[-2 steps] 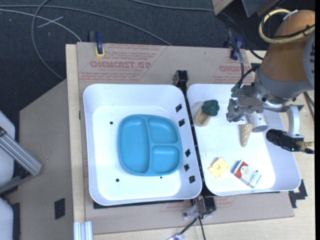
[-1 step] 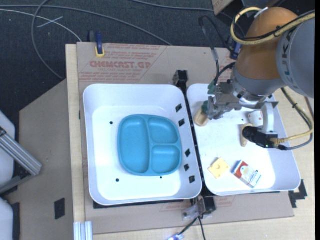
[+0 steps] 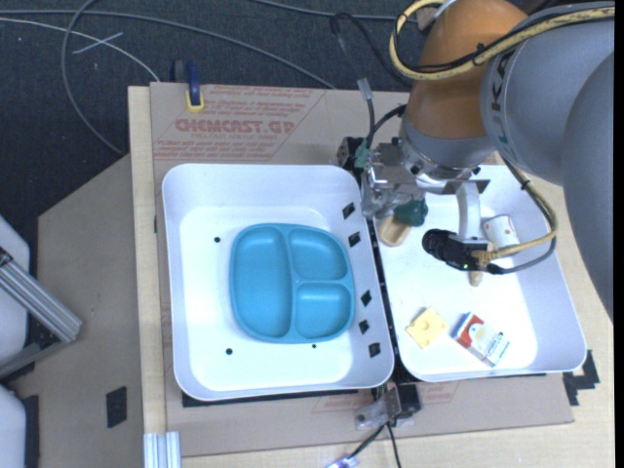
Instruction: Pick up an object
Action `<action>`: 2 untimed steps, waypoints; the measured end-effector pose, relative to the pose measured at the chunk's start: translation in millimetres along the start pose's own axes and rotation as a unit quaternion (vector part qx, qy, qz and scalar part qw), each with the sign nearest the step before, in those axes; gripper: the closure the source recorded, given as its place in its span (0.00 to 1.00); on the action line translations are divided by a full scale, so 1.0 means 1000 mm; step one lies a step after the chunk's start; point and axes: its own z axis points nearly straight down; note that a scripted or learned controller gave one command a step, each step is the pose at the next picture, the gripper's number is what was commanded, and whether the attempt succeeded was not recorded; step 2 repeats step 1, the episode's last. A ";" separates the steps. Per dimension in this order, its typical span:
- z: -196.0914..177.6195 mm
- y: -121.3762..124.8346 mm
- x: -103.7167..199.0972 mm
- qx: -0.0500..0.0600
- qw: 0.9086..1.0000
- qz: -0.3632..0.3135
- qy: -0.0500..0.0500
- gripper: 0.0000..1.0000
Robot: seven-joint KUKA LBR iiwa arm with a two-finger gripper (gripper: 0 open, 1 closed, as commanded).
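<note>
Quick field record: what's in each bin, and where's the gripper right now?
left bin: blue divided plate, centred
right bin: yellow block and red-and-white packet near the view's lower edge; tan object by its left wall
gripper: over the right bin, just above the tan object
grasp: cannot tell

1. The arm [image 3: 561,86] has a thick, smooth grey casing, seen in the upper right of the frame.
2. A rounded, glossy orange band [image 3: 468,47] sits at the top centre-right.
3. Under the band comes a grey wrist ring [image 3: 444,152].
4. A pale yellow cable [image 3: 401,37] loops at the band's left side.
5. The gripper [image 3: 390,211] is bare silver metal with a small teal part.
</note>
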 end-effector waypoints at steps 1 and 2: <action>0.003 0.019 0.038 0.000 1.000 0.002 0.000 1.00; 0.003 0.019 0.038 0.000 1.000 0.002 0.000 1.00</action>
